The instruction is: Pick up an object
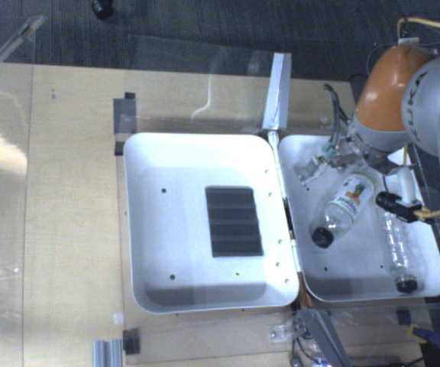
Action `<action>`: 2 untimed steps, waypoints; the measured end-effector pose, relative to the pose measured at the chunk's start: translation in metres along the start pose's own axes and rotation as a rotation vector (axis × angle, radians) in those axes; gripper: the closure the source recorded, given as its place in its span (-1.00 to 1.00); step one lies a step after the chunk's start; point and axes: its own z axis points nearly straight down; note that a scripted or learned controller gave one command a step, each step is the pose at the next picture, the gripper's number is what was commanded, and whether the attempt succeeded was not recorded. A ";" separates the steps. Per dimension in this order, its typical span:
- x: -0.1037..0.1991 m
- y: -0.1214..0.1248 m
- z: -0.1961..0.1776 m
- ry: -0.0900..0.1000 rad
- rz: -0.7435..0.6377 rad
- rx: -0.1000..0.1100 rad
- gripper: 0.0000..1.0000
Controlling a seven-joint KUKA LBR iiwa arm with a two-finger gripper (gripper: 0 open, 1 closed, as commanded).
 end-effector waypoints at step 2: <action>-0.009 -0.042 -0.025 -0.001 -0.296 0.000 -1.00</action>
